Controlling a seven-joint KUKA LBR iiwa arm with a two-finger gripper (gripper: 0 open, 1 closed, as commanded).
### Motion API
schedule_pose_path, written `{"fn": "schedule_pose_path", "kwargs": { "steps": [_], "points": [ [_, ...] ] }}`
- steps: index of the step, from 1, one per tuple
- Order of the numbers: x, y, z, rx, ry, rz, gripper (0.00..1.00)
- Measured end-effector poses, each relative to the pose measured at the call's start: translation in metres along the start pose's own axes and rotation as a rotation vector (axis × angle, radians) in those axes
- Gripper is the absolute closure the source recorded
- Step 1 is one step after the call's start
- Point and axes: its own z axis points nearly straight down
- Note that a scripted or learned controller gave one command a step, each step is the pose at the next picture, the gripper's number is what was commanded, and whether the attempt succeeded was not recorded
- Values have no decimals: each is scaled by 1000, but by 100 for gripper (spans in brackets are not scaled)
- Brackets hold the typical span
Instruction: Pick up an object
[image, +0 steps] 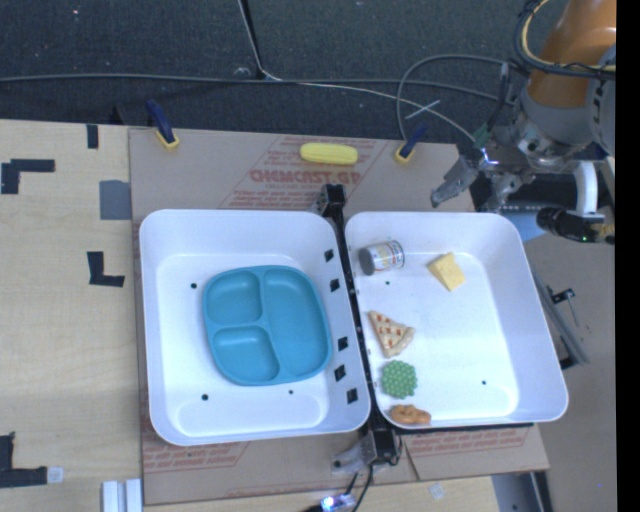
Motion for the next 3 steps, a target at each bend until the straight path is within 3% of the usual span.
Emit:
{"fn": "schedule_pose_path", "kwargs": {
  "steps": [1, 3],
  "points": [
    [0, 2, -8, -13, -2, -3, 0],
    [10, 1, 121, -6, -2, -4, 0]
  ]
}}
